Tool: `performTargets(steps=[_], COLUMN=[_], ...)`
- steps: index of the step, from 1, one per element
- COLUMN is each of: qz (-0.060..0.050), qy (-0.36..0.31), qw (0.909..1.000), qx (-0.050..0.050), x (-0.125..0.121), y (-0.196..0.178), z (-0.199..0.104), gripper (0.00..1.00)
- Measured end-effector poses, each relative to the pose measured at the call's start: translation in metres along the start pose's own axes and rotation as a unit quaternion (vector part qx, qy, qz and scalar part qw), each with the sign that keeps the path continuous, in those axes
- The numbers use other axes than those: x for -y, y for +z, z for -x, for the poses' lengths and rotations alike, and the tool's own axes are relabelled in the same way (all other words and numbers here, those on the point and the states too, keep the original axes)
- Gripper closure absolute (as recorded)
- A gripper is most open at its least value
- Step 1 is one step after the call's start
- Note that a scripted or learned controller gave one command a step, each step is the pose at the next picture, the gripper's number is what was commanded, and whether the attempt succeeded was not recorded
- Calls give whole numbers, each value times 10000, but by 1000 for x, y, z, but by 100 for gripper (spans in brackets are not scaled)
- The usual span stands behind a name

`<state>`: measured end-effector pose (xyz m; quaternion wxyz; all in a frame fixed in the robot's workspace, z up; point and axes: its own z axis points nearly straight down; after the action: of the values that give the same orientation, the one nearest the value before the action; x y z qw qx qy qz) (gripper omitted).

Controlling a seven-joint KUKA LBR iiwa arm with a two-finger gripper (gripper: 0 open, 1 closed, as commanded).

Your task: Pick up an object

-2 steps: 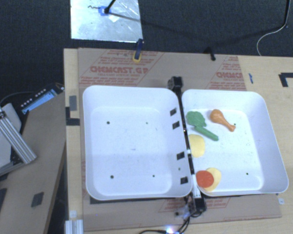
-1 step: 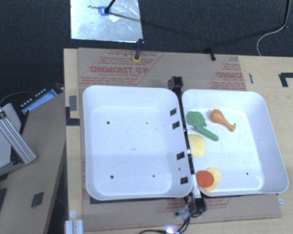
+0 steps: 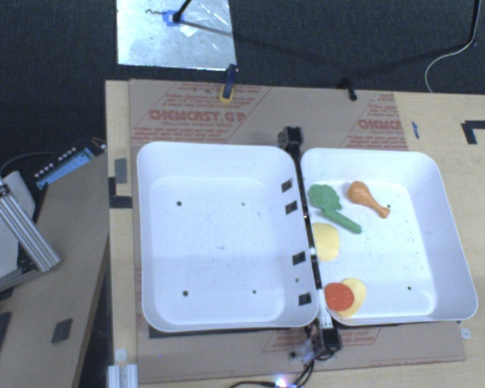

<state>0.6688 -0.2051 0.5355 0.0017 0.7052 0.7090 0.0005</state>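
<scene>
Lying in rt bin (image 3: pixel 436 217): green toy (image 3: pixel 333 207), orange drumstick (image 3: pixel 367 198); end effector state can't tell

the tabletop (image 3: pixel 121 241) fills the middle of the frame, covered by a brown printed board (image 3: pixel 202 111). two white bins lie on it side by side, touching: the left bin (image 3: pixel 218 233) at centre, the right bin (image 3: pixel 404 241) toward the right. a small yellow clip (image 3: pixel 226 95) sits at the board's upper edge.
</scene>
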Motion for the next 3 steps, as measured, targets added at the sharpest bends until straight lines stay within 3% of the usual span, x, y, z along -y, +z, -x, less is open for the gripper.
performTargets(steps=[3], qz=[0], qy=[0], qw=[10000], qx=[0], x=[0], y=[0], z=[0], gripper=[100])
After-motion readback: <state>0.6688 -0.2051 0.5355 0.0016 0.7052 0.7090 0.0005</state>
